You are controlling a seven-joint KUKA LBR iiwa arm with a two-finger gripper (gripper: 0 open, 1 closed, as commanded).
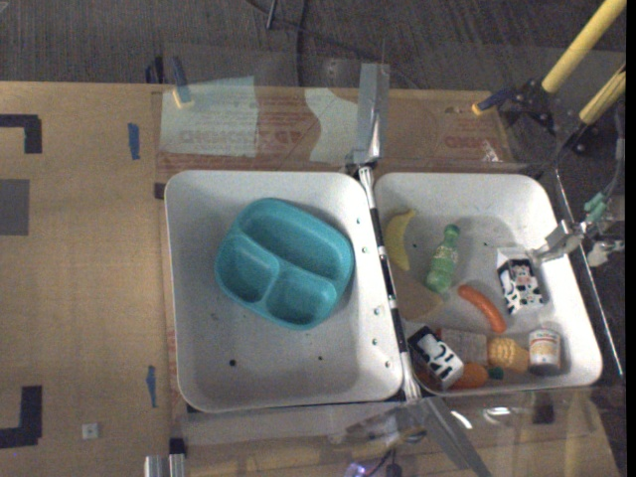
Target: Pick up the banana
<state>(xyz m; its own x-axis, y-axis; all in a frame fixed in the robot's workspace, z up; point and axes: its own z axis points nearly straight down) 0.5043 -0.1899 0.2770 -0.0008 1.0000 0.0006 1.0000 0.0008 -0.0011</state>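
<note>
Banana [398, 238] lying in the right bin [571, 266], hard against that bin's left wall, in the upper-left part of the floor; curved, yellow, long axis running roughly up and down the view. Nothing touching it. Green bottle [443, 259] sitting just beside it to the right, tilted, cap pointing up and right.

Working outward across the same bin: orange sausage-shaped piece [482, 307] lying diagonally below the bottle. Small black-and-white cow-print carton [520, 284] resting to its right. A second black-and-white carton [436, 354] leaning at the lower-left corner, with an orange carrot-like piece [470, 375] just under it. Yellow corn-like toy [507, 353] sitting near the bottom wall, and a small jar with a white lid [544, 350] just right of that.

Gripper [561, 241] hanging over the right side of the right bin, near the cow-print carton and well apart from the banana; too small and blurred here, so cannot tell how it is set. Nothing visibly held.

Left bin [199, 366] sitting alongside, sharing the middle divider; teal compartment tray [285, 261] lying in it, turned at a slant.

Both bins resting on a tan bench [79, 266] marked with blue tape bits [133, 139]
</note>
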